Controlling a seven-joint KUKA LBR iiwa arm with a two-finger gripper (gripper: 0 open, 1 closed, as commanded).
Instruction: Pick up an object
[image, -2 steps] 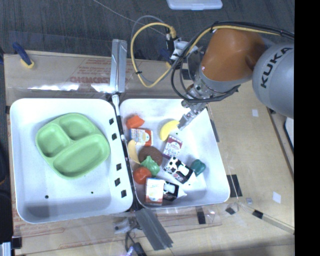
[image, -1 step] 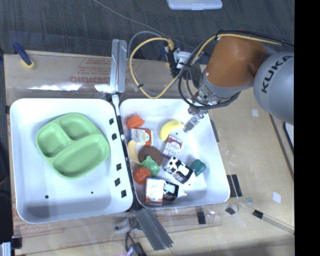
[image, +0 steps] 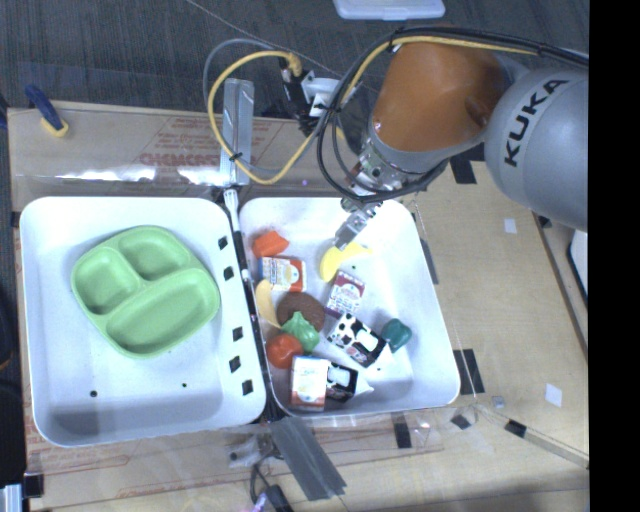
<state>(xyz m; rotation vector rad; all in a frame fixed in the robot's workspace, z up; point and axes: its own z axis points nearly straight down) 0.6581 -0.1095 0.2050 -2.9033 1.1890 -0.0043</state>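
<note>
The gripper (image: 350, 228), fingers' state untellable, hangs just above the yellow toy (image: 334, 262), seemingly light, slick, best pinched across its middle.

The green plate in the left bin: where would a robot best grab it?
Probably at the raised outer rim of the green plate, coming straight down from above. It lies flat in the left bin with room all round, and the thin rim suits the jaws better than the broad body.

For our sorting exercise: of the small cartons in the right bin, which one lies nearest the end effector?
The purple-and-white carton, just below the yellow piece under the end effector. The orange-labelled cartons lie farther left and at the bin's front.
</note>
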